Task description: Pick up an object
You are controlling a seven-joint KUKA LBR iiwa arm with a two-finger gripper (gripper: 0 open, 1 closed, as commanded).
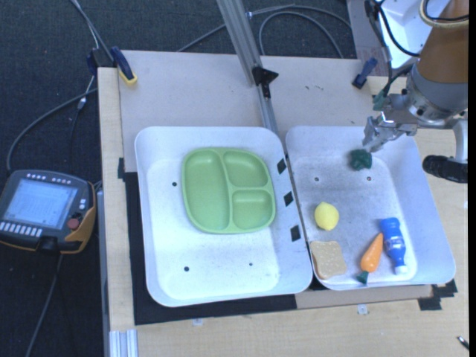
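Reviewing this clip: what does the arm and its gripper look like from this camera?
The arm comes in at the upper right: a grey cylindrical wrist segment under a broad orange band, with white housing above it. Black cables loop along the white part, and a yellow ring sits near the top. The gripper is small, metallic grey, with thin fingers and exposed hardware.

Open floor mid right bin (416,192), items (326,216) crowding its near edge.

No text, label or number can be read; the lit screen of the handheld control pendant (46,211) is too blurred.
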